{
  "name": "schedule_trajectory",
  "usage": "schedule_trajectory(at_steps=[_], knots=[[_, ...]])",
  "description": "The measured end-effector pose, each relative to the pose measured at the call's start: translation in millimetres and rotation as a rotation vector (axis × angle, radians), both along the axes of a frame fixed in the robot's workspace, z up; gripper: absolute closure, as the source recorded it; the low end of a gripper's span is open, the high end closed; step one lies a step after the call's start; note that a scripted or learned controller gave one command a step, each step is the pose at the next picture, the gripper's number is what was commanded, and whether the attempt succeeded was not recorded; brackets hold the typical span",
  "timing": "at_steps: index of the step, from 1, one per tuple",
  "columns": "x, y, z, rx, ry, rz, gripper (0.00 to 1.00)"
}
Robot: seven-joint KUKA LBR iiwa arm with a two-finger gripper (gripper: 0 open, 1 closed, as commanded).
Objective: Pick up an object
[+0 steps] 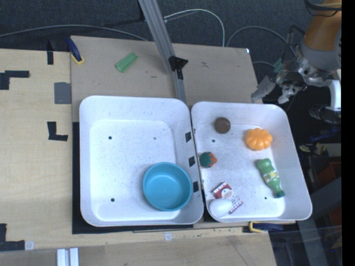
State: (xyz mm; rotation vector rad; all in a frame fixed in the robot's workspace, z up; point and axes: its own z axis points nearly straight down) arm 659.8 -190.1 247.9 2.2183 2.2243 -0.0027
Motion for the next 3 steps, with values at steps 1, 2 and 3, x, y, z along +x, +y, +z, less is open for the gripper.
schedule_trajectory(at_steps=[1, 2, 3], knots=[[0, 0, 0, 0.000, 0.000, 0.000, 0.00], [-6, 9, -58, 0.002, 0.006, -0.001, 0.00], [-13, 17, -117, 0.002, 0.006, -0.001, 0.00]])
